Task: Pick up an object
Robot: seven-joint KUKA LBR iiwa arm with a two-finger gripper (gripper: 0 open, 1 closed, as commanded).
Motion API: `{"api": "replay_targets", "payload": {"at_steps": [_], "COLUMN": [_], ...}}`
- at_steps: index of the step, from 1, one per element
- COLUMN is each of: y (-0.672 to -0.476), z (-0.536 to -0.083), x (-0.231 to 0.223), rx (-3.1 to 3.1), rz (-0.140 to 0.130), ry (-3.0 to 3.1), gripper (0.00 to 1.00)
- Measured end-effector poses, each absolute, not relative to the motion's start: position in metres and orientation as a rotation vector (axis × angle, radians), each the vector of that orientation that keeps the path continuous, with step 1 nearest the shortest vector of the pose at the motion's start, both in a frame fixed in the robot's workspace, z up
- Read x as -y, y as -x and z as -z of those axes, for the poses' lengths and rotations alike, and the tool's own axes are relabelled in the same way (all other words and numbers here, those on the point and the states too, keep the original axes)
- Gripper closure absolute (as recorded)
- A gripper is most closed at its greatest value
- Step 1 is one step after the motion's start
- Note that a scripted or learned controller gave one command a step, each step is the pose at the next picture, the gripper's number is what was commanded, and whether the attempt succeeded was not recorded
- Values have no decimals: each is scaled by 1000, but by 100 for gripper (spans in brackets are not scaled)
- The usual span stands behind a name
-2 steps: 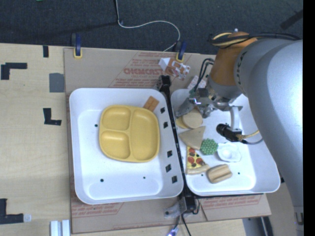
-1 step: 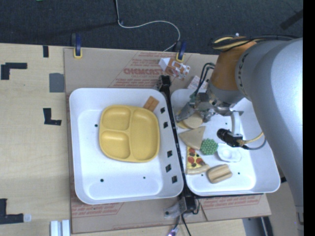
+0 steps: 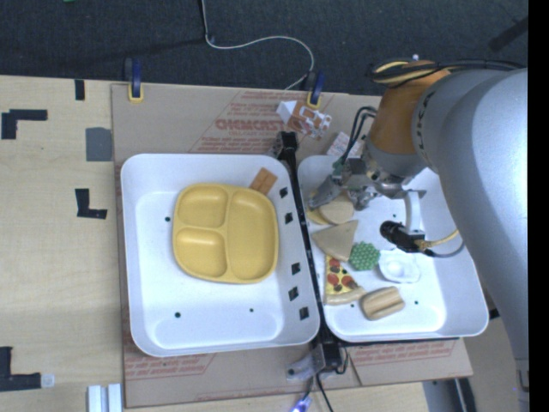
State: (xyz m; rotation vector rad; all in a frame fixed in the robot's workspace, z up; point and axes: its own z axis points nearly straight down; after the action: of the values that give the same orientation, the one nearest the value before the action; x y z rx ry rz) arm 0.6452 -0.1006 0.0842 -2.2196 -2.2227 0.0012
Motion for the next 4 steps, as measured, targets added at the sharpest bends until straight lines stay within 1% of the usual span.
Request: {"api": "replay_targets", "payload": {"at_steps": [1,2,3,4], "y": [-651,-647,-648,-662], "z": [-84,-84,-84,-84], "x": [108,100,98,103], "rx": [2223,2222,2222,2224], "rz": [0,-3,-3,0], "ry": [2220,2219,2220,2219], "gripper": [0,0,0,0]}}
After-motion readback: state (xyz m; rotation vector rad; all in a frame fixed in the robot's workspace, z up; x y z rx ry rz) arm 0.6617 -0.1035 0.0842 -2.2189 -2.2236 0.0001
